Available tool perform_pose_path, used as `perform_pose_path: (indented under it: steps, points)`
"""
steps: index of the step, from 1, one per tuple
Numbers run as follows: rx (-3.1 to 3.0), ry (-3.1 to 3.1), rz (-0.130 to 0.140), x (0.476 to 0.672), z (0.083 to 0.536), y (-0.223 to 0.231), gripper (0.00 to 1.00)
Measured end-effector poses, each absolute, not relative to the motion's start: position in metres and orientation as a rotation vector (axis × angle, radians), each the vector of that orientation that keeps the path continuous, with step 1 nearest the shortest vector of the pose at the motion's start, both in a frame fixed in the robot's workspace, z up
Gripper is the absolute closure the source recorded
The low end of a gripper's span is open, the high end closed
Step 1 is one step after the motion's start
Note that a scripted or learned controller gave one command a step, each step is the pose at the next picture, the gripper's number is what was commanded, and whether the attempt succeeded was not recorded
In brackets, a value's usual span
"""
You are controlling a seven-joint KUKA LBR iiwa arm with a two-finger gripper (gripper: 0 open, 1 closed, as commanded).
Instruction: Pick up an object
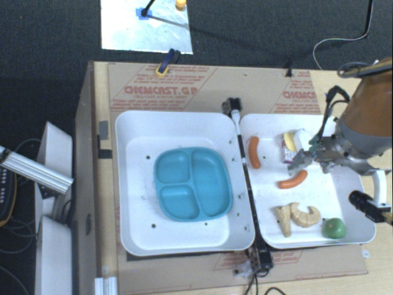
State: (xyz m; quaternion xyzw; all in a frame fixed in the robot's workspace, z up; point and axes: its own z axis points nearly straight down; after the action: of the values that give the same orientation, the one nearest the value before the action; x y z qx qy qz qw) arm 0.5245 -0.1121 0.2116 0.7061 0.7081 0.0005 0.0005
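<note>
The left bin (132, 165) carries a blue divided tray (192, 184). The right bin (270, 128) has the arm (368, 118) over it, its gripper (303, 158) low above a sausage (292, 179), beside a small packet (290, 145); whether it is clenched or released, I cannot tell. Nearby lie a croissant (305, 216), another sausage (253, 152), and a green apple (334, 228).

1. Two white bins: the left bin (132, 165) far from the end effector (302, 160), the right bin (350, 217) under it.
2. One blue divided plate (192, 184).
3. Two sausages: one (292, 179) just below the end effector, one (253, 152) to its left.
4. One croissant (305, 216).
5. One green apple (334, 228).
6. One tan piece (283, 219) beside the croissant.
7. One small packet (290, 145) by the end effector.
</note>
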Motion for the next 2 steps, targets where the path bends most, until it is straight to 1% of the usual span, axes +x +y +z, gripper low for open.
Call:
perform_pose_path:
  steps: [1,2]
  points:
    - [2.220,2.222,0.000,0.572,0.148,-0.139,0.00]
    - [2.212,2.223,0.003,0.656,0.086,-0.156,0.00]
